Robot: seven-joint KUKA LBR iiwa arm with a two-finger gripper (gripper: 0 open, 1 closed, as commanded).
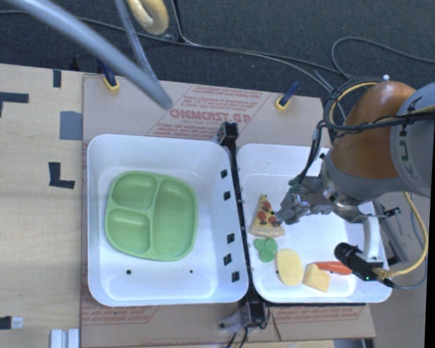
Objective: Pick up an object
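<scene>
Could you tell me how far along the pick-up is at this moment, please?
Done: the arm has reached into the right bin, and the gripper sits low beside the pizza slice toy. In hand: nothing visibly between its fingers. Left: gripping and lifting. The pizza slice, green piece, yellow piece, cheese wedge and orange piece all lie on the bin floor; the green divided plate lies in the left bin.

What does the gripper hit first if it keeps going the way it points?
Probably the triangular pizza-slice toy: the gripper points left and down at it in the right white bin. Depth is unclear from above.
</scene>
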